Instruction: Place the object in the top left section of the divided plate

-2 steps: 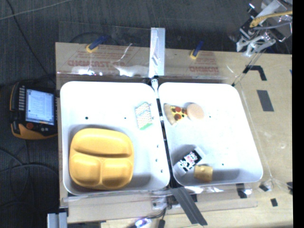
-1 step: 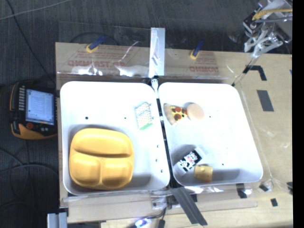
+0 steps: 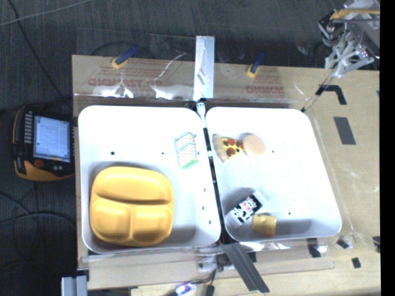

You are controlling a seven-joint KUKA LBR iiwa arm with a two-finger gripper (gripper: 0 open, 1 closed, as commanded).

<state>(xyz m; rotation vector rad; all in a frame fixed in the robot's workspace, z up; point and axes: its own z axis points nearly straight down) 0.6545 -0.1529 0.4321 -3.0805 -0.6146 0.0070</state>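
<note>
packet (image 3: 186, 149) just above-right of the yellow plate (image 3: 131, 205) looks light, thin, crinkly; pinch its edges. jaws' state by the arm (image 3: 352, 23): cannot tell.

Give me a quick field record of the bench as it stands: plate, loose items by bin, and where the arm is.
plate: yellow divided plate, lower left of the left bin, nothing in its sections
left bin, other: small green and white packet near the right wall
right bin, upper: pizza slice toy beside a round tan piece
right bin, lower: black and white patterned item next to a mustard-coloured block
arm: gripper at the top right, off the bins
task status: no object in the plate yet
</note>
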